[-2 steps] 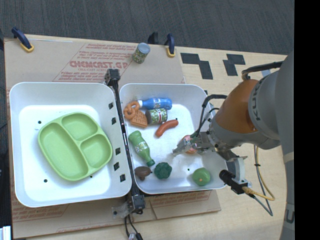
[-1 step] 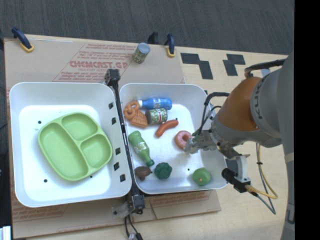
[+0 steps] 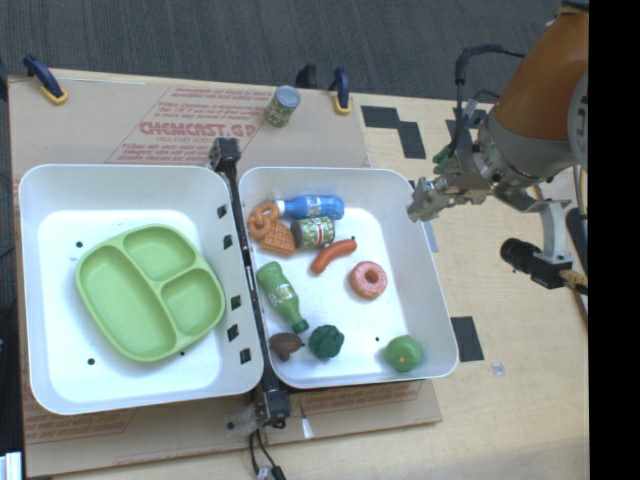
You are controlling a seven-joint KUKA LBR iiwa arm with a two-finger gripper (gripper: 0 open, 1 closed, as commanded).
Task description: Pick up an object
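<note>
The gripper (image 3: 422, 204) is hovering at the right bin (image 3: 428, 298)'s upper right rim, its grip state impossible to tell, while the pink doughnut (image 3: 368, 280) is lying right of centre.

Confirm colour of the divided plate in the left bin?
Light green. The three-compartment plastic plate shows clearly in the camera view, lying in the left white bin.

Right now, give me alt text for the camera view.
A grey and orange robot arm's gripper hovers at the right bin's outer rim; inside lie toy foods including a donut, broccoli and a green bottle. The left bin holds a green divided plate.
</note>
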